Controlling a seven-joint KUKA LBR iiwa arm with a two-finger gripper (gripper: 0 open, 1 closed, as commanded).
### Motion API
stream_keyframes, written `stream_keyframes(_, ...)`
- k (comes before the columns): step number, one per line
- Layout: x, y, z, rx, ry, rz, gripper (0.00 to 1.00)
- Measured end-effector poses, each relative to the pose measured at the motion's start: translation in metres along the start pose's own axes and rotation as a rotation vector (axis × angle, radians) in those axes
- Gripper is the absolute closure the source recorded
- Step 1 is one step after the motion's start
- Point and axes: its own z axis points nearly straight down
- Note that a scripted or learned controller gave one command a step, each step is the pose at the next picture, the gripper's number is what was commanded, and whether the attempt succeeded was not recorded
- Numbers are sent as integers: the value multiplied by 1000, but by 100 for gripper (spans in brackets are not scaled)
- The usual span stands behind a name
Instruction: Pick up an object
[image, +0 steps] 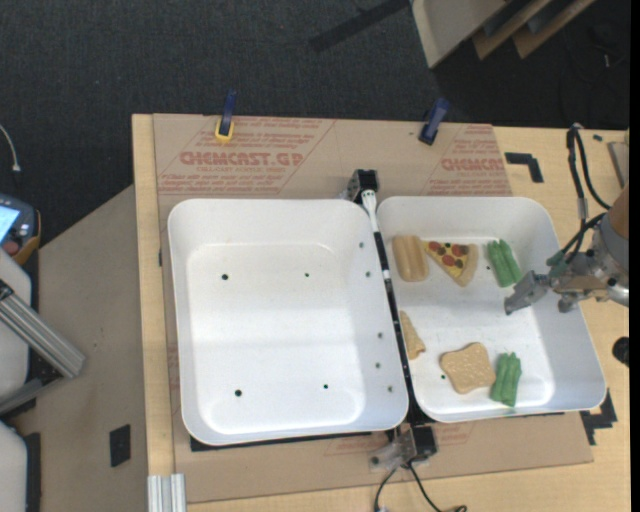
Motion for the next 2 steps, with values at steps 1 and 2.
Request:
stream_keyframes(1, -31, 85, -124, -21, -10, -4, 0)
stream_keyframes(2, -36, 115, -197, -13, -6, -3, 0)
